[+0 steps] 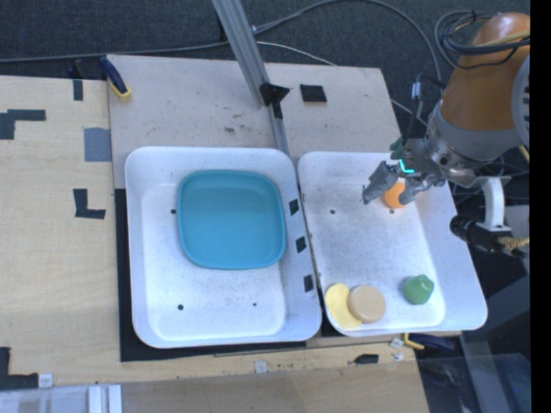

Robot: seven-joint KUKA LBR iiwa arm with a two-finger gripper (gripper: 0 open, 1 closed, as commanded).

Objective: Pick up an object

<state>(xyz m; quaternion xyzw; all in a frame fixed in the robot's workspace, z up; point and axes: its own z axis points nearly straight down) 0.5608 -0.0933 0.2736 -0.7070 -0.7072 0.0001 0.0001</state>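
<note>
Pincer (392,186) over right bin (448,256), far side, jaws spread astride orange ball (395,196), not clamped. I judge ball light, smooth, round, prone to roll; grip across middle.

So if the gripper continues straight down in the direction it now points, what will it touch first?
Most likely the small orange object in the right bin: the gripper sits directly over it, pointing down. Depth is unclear from this slanted view, so I cannot tell whether they already touch.
</note>
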